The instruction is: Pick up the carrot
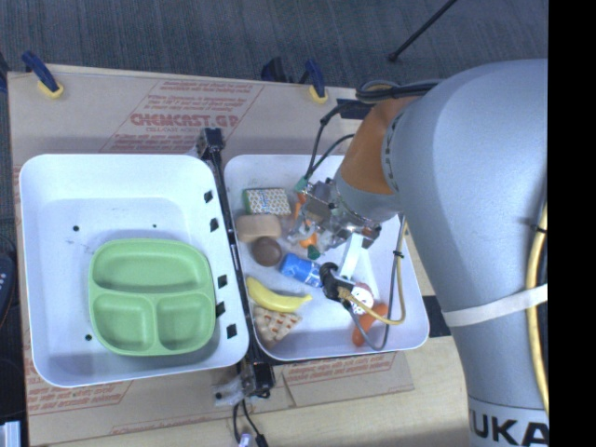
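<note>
My gripper (319,223) hangs low over the upper middle of the right bin (410,329), below the orange wrist band. Small orange pieces with a green tip, which look like the carrot (311,242), peek out right beside and under the gripper. The gripper body hides most of the carrot. I cannot tell whether it is being held or just lies in the bin.
A greenish box (265,200), a tan bread piece (258,225), a brown ball (267,250), a blue can (300,270), a banana (277,296) and a waffle (277,324) crowd the right bin. A green divided plate (149,296) lies in the left bin (37,250).
</note>
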`<state>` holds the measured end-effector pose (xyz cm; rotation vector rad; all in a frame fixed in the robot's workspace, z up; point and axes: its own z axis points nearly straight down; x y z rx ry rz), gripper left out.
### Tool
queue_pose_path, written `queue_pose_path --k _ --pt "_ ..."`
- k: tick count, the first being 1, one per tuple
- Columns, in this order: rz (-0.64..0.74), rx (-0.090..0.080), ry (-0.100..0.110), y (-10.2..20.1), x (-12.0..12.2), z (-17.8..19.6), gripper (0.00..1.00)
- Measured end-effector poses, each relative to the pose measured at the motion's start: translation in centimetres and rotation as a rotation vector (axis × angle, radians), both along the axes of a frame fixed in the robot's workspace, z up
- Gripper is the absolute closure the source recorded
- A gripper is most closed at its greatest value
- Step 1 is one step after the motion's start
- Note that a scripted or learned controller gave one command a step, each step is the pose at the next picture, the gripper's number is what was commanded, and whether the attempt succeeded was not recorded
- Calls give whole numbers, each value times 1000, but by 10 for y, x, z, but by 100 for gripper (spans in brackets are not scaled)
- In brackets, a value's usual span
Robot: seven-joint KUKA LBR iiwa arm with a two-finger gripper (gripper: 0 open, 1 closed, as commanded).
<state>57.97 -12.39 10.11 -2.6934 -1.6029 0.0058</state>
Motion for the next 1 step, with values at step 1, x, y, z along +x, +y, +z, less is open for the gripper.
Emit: queue_pose_path --k 1 --pt "207 -3 -6 32 -2 132 100"
